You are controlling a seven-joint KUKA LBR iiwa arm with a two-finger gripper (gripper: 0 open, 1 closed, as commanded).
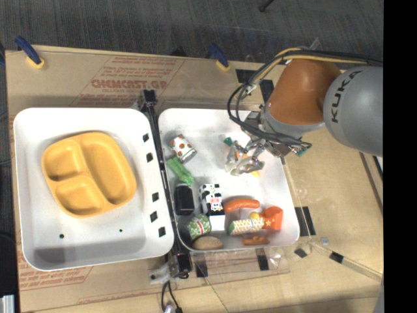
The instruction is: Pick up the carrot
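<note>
White letters "KUKA" run down the grey arm (355, 106); red print reading "CHEMCAST GP" marks the brown paper-covered bench (130, 77). Dark floor lies beyond. The two-finger gripper (244, 162) hangs in the right white bin (208, 119) — its grip cannot be told. The slim orange carrot (255, 240) lies at the bin's near edge — well apart.

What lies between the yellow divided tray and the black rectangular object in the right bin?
In the camera view, between the yellow tray and the black object lie bare bin floor and the two bins' adjoining rims.
</note>
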